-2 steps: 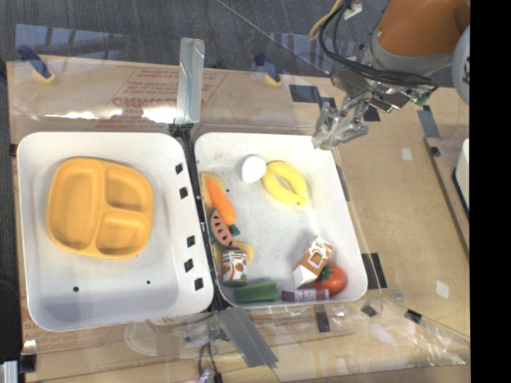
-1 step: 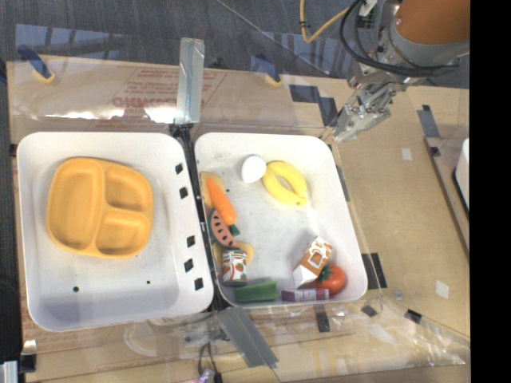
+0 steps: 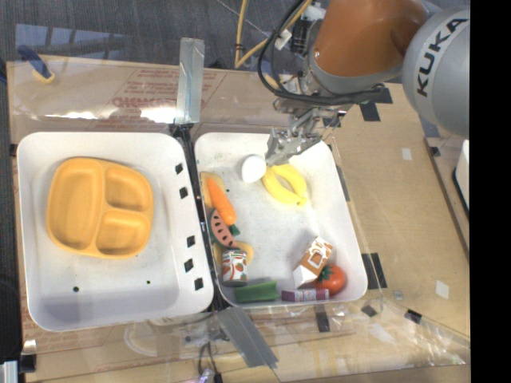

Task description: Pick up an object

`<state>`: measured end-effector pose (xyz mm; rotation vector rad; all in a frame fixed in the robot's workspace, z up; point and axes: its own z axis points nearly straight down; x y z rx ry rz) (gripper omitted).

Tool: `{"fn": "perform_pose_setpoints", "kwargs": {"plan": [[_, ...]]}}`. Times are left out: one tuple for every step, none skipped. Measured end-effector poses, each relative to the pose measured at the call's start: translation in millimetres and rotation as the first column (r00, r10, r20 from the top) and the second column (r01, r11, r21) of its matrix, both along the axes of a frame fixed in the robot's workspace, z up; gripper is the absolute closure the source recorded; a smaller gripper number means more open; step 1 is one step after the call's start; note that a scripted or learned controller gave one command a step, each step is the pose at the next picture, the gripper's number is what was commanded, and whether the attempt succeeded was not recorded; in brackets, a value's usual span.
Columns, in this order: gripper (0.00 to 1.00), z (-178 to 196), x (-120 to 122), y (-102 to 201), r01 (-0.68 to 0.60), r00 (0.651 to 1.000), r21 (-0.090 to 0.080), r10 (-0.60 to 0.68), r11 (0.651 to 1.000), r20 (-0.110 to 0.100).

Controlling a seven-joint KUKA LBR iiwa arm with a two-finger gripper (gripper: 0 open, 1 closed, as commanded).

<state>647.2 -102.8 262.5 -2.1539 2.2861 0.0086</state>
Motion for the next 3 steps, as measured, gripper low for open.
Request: {"fn": "perform_pose_setpoints", "kwargs": {"plan": [[1.0,37.3,-3.6,-47.2,-0.353,0.936,-0.005,0.353,0.936,0.007],[1.0,42.7,10.3,-95.3,-0.537,0.843,-0.004,0.537,0.843,0.006],[1.0,16.9,-7.9,-43.8,-0.569,0.823,0.0,0.569,0.823,0.003]]}}
